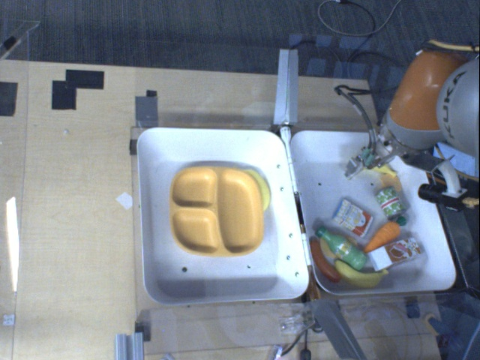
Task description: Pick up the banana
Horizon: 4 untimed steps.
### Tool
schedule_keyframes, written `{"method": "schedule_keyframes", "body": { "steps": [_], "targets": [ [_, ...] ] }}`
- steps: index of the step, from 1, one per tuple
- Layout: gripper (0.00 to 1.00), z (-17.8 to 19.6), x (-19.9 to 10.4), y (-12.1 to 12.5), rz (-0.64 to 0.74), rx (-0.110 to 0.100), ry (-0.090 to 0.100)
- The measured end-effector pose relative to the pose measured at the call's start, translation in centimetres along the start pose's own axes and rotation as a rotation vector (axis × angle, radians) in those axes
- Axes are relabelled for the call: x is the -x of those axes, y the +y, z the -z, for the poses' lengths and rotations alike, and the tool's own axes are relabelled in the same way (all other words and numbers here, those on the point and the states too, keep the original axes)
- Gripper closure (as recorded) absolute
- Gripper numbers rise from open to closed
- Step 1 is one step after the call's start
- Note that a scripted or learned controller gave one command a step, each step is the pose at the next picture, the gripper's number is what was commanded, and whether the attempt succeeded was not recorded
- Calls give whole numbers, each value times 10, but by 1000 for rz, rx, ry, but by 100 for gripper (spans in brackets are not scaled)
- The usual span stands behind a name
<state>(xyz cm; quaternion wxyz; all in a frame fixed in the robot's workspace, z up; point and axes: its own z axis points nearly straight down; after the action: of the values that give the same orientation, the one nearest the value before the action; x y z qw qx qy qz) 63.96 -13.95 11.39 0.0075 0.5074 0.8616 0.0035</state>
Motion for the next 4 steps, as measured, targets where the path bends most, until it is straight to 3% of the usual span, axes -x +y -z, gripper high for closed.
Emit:
{"method": "schedule_keyframes", "body": {
  "steps": [1,2,3,4],
  "targets": [
    [100,109,-76,59,52,-4,5],
    [0,108,-76,58,51,-6,5],
    [0,1,-40,-11,206,-8,7],
    [0,-23,-11,-65,284,-4,2]
  ]
}}
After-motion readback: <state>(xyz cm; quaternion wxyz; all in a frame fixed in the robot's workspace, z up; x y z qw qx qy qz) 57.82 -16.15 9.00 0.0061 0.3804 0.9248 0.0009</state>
